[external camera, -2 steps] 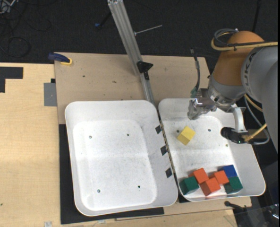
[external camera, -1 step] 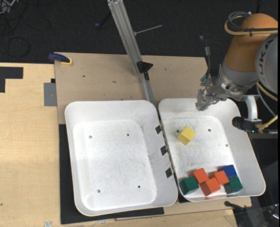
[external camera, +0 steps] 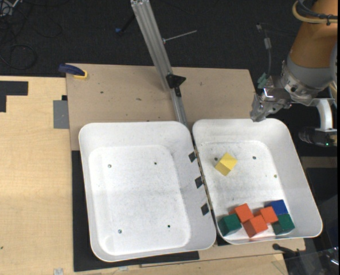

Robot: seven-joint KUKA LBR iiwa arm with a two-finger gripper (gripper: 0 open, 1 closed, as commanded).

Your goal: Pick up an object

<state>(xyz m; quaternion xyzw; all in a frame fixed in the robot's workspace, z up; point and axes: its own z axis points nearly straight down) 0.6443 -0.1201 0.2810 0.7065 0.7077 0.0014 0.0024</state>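
the wide pale wooden bench (external camera: 32,171) carries two shallow white plastic bins side by side. the left white bin (external camera: 136,191) sits at about nine o'clock from the bench's middle, and the right white bin (external camera: 256,176) at about three o'clock. a long ribbed aluminium rail (external camera: 157,50) leans up from the seam between them toward twelve o'clock.

the grey arm with its orange upper shell (external camera: 313,44) comes in from two o'clock, bent down at the wrist, so that its small metal two-finger gripper (external camera: 260,112) hangs just over the far rim of the right white bin, at that bin's one o'clock corner. it is too small and dark to judge, so i cannot tell how it is set, and nothing is visibly held.

the things to pick all lie in the right white bin. a huddle of small wooden blocks, orange (external camera: 244,212), green (external camera: 231,224) and blue (external camera: 278,206), sits packed at five o'clock. a lone yellow wooden cube (external camera: 226,164) rests near the bin's middle, well apart from the rest.

to my eye the yellow cube is the sensible target: it has free space on every side. the gripper would want to travel toward seven o'clock, stop square above it, line up with two flat faces, then drop straight.
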